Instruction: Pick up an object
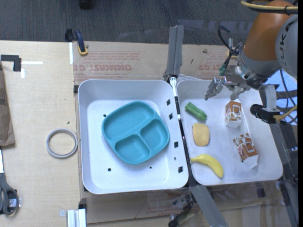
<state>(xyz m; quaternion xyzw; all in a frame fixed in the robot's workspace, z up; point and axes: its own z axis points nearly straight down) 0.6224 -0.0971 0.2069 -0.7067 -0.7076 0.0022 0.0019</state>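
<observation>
Left bin (pixel 87 141): blue three-compartment plate (pixel 136 132). Right bin (pixel 272 167), left to right: green oblong piece (pixel 195 110), pale yellow rounded piece (pixel 200 134), banana (pixel 208 163), two white-and-orange cartons (pixel 233 113) (pixel 246 149). The gripper (pixel 222 89) hangs over the bin's far edge, fingers spread, holding nothing.

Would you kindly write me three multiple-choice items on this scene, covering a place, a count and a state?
1. Where does the blue divided plate lie?
A. left bin
B. right bin
C. on the bench

2. How many white-and-orange cartons are in the right bin?
A. one
B. two
C. four

3. How does the banana stand to the gripper?
A. held
B. touching it
C. lying apart

Key: 1 A, the plate rests inside the left bin. 2 B, one carton above, another below. 3 C, the banana lies at the bin's near side, far from the gripper.
</observation>
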